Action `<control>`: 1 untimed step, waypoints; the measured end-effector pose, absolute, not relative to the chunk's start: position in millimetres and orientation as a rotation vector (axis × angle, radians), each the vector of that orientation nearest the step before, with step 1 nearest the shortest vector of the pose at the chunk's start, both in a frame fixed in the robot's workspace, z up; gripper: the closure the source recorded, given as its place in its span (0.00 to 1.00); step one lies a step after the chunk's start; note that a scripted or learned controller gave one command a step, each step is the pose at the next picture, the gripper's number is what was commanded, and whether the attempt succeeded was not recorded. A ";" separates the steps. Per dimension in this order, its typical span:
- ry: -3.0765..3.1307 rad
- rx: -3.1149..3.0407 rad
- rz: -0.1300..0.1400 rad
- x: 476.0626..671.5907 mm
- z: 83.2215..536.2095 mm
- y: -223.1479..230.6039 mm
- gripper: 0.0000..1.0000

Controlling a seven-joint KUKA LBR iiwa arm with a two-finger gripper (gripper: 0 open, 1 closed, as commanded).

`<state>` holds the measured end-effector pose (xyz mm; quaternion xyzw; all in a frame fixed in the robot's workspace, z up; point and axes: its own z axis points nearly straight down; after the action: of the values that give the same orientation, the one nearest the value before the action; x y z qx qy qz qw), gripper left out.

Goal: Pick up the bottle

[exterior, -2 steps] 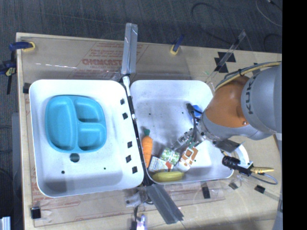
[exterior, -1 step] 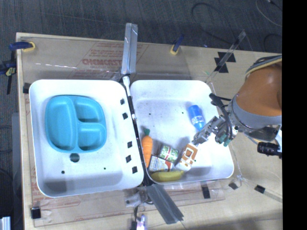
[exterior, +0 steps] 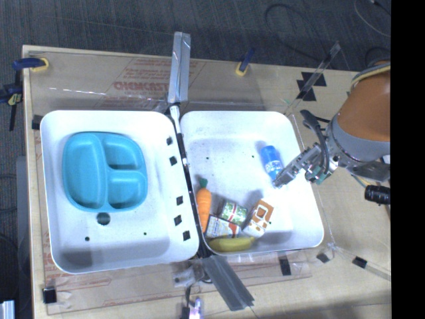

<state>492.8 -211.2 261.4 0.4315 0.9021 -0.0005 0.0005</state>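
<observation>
1. Bottle (exterior: 270, 159) was a small blue one, lying in the right bin (exterior: 226, 128), up toward its right wall; couldn't read anything on its label.
2. Pincer (exterior: 282, 178) sat just beside the bottle's lower end. Honestly couldn't tell how far open it was or whether it had hold of anything.
3. Lower in the same bin: a carrot (exterior: 204, 207), a banana (exterior: 232, 243), and two small cartons (exterior: 234, 214) with printing way too tiny to make out.
4. Left bin (exterior: 99, 254) had a teal divided tray (exterior: 103, 171) in it.
5. Tabletop (exterior: 86, 72) sheet behind the bins had faded red lettering, not legible to me.
</observation>
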 end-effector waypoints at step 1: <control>2.622 1.723 -0.001 477.6 298.2 -211.4 1.00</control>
<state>477.6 -211.4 298.2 0.5490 0.8358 -0.0004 0.0019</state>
